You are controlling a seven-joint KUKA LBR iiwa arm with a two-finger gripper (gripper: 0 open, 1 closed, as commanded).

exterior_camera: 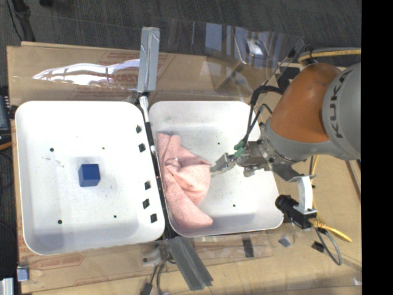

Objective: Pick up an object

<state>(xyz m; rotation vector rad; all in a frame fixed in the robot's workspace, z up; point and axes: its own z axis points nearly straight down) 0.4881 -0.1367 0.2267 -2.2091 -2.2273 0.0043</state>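
Note:
A crumpled pink cloth (182, 182) lies along the left side of the right bin (245, 118). A small blue cube (89, 174) sits in the left bin (37, 128), left of its middle. My gripper (220, 163) hangs low over the right bin, just at the cloth's right edge, reaching in from the right. Its tips point left toward the cloth. Whether they touch the cloth is unclear.
A metal divider with black clips (146, 158) runs between the two bins. The arm's orange band (301, 103) and grey wrist cover the right bin's right side. Cardboard (73, 72) lies under the bins.

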